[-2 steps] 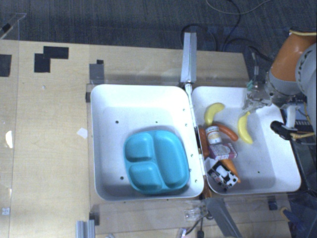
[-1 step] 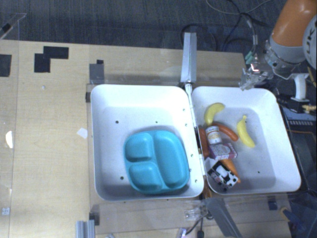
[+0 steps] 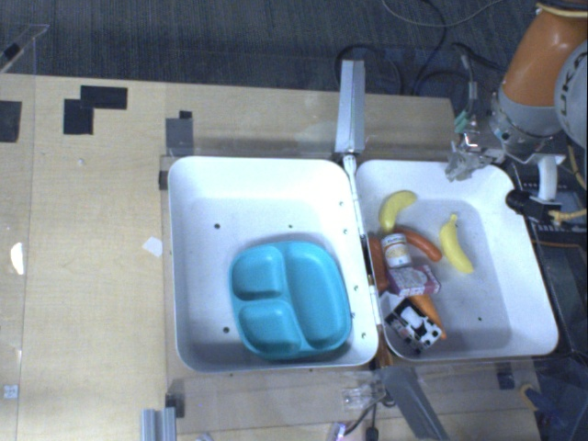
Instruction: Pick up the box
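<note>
Bench [image 3: 92,246] bears two white bins [image 3: 211,191], dark floor behind.

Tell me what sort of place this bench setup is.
Likely a robotics lab pick-and-place station: two white bins on a wooden bench, toy food like a banana, loose cables, and the gripper.

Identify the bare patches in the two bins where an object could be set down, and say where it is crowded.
Left bin: bare floor above and left of the blue tray. Right bin: bare floor right of the bananas, towards its right wall and near corner. Crowded: the right bin's left side, where sausage, jar, and box cluster beside the divider. The gripper hangs over its far rim.
</note>
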